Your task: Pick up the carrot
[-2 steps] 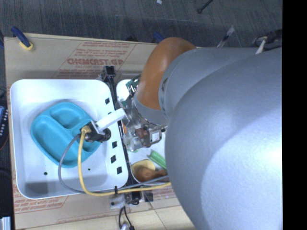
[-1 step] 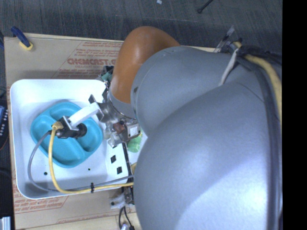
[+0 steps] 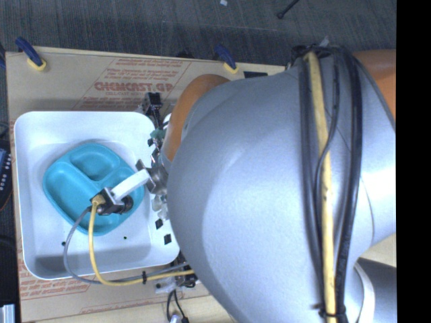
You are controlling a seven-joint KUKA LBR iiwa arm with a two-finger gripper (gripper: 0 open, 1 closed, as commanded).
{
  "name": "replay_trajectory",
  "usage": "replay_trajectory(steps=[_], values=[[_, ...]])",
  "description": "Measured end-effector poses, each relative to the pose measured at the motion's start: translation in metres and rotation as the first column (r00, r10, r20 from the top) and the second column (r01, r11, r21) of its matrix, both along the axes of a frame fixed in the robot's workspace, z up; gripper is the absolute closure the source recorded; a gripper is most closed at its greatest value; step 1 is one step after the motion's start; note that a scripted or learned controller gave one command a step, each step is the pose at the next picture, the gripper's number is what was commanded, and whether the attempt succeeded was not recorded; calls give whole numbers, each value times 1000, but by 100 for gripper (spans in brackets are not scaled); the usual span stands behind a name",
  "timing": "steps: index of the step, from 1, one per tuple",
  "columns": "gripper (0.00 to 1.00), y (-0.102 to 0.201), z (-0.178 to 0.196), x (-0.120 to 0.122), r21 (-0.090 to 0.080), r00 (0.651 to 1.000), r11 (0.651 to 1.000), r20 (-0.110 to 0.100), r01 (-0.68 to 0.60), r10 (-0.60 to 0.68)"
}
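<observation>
While reaching in from the right, crowds most of the scene with the grey arm, an orange band peeking out at its far left edge. Covers the right wall of the left bin with that bulk, yet leaves the bin's left, far and near walls plain to see.

Hangs the hand at the arm's left edge, over the right part of the bin floor. Cannot tell whether spread or pressed together, being tucked against the arm's shadow. Cannot tell where the carrot lies either, with nothing of that sort on the exposed floor.

Holds a blue dish with moulded compartments, set left of the bin's middle. Keeps its left rim near the left wall but apart from it, and its right rim just beside the hand.

Offers open white floor in a broad strip along the near wall, a narrower strip along the far wall, and a slim margin on the left. Carries a few small black specks on the floor close under the arm's edge.

Rests the bin on a brown printed sheet over the tabletop, pinned at the far edge by two blue clamps, with dark carpet beyond.
</observation>
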State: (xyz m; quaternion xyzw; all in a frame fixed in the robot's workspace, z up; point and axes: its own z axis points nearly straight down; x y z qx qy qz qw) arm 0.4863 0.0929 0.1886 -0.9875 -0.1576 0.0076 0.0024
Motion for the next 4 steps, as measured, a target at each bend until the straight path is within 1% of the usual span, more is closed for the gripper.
replay_trajectory(steps=[1,2,3,4], values=[[100,-70,3,-11,6,899,899,6,-438,438],[100,-40,55,36,6,912,912,11,-410,410],[100,34,39,136,7,956,956,7,-295,294],[100,4,14,134,6,756,756,9,-654,654]])
